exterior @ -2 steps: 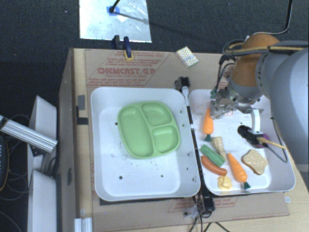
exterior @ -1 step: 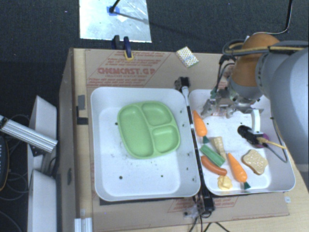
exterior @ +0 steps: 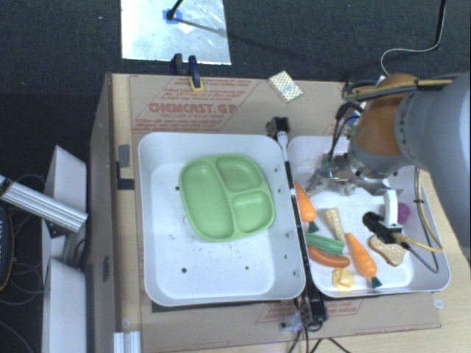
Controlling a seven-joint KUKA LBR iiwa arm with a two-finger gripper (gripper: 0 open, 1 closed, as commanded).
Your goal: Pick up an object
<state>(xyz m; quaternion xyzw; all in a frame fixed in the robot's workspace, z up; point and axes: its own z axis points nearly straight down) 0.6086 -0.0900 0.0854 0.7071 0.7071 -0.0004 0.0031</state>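
The right bin (exterior: 434, 271) holds several toy foods. An orange carrot (exterior: 304, 203) lies by its left wall, and a beige cone (exterior: 335, 223) lies beside it. Below them are a green pod (exterior: 324, 243), a red-orange sausage (exterior: 327, 256), a second carrot (exterior: 360, 253), a small yellow piece (exterior: 342, 276), a tan biscuit (exterior: 388, 251) and a purple piece (exterior: 403, 212). My gripper (exterior: 333, 180) hangs low over the far part of this bin, just above and to the right of the first carrot. I see nothing held in it.
The left bin (exterior: 165, 271) bears a green divided plate (exterior: 227, 195). A small patterned packet (exterior: 285, 86) lies on the cardboard behind the bins. The grey arm (exterior: 430, 131) covers the right bin's far right corner.
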